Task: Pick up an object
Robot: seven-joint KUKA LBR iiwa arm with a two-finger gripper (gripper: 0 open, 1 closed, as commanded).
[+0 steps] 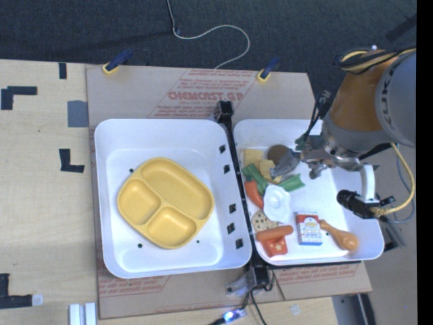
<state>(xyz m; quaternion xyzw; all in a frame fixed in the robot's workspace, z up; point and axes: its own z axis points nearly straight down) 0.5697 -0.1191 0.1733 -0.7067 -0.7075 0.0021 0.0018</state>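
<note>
Gripper sits right of centre in frame, low over right bin; I can't tell how it is set, view too coarse. Toy food clusters beneath: green piece, white piece, carrot. Yellow tray at left. I'd centre on one item, descend straight, avoid neighbours.
</note>
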